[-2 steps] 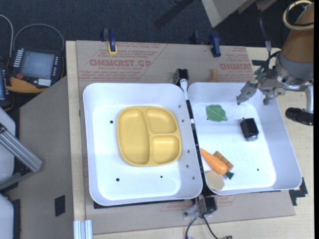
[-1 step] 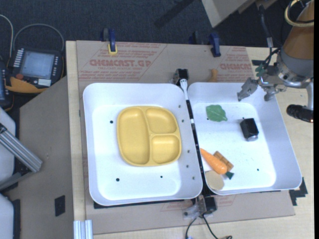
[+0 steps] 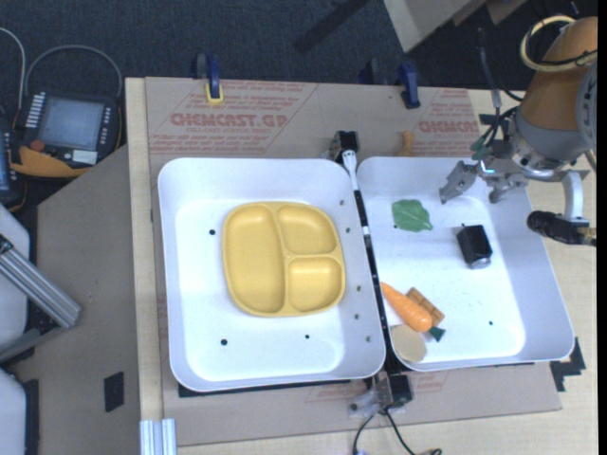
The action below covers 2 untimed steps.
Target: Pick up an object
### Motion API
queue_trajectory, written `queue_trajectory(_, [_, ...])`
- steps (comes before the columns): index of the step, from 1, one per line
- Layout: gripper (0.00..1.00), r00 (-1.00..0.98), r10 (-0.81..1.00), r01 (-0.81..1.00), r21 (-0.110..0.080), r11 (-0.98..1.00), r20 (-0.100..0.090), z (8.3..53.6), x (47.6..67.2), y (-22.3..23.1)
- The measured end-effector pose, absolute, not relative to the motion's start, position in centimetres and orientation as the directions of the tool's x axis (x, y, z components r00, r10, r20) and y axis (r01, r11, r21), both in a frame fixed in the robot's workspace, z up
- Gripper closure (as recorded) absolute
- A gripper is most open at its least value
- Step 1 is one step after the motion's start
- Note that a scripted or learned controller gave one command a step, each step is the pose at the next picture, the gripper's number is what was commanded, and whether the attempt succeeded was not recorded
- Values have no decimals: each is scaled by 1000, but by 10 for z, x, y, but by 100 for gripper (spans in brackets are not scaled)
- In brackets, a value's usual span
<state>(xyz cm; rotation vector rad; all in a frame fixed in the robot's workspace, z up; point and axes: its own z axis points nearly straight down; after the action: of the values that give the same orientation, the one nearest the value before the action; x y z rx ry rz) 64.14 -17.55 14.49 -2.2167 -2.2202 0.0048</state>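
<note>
Lower right of the frame, an orange plastic carrot [image 3: 406,304] lies in the right white bin [image 3: 531,292]; above it a small black block [image 3: 473,245] and green leaf-shaped toy [image 3: 412,215]; upper right, the pincer [image 3: 479,185] hovers, fingers apart, holding nothing.

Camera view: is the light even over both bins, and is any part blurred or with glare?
Camera view: light falls evenly on the left bin and right bin, with soft shadows; the yellow plate shows a mild sheen, not harsh glare; the gripper looks slightly soft, while the black object and carrot are sharp.
</note>
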Motion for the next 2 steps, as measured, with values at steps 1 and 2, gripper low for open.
queue_trajectory(1, [0,-1,1000,1000,-4,1,2,82,642,-171])
queue_trajectory(2, [0,-1,1000,1000,-1,1,1,85,643,-171])
